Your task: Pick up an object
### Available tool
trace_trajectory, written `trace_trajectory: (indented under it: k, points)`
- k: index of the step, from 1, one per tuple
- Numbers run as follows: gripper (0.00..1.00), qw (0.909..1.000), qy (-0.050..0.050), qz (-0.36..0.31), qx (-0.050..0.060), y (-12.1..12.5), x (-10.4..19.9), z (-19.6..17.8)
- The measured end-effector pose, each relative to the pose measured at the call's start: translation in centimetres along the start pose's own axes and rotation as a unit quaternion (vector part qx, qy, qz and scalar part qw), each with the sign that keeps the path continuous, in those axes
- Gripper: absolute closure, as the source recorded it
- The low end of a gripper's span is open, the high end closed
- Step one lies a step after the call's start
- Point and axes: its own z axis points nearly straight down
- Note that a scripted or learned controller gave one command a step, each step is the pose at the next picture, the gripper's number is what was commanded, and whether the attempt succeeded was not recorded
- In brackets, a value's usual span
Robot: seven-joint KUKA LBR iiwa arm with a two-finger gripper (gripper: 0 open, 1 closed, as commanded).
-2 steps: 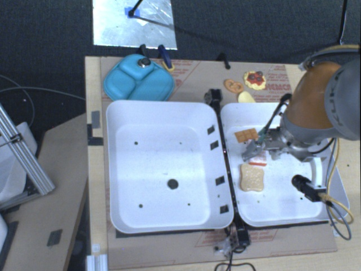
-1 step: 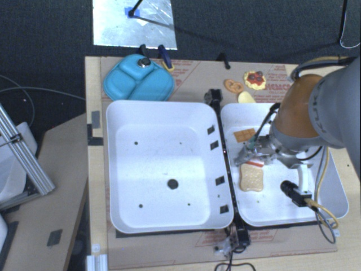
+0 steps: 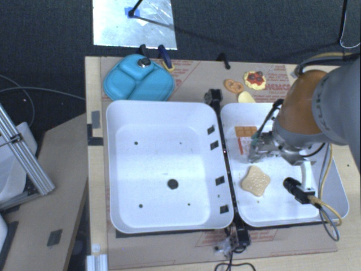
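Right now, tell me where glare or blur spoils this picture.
Camera view: the foil sheet above the bench glares; the left bin floor is washed out bright; the arm looks soft and blurred at right; the toast is sharp enough.

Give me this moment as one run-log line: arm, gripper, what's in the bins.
arm: over right bin | gripper: low beside cracker, fingers unclear | toast: loose on bin floor | left bin: untouched
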Motion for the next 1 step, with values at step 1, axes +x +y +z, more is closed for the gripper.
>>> trace_trajectory:
  k: [1]
  points:
    - [1.00,1.0000,0.003,-0.002,0.002,-5.80,3.92,-8.91]
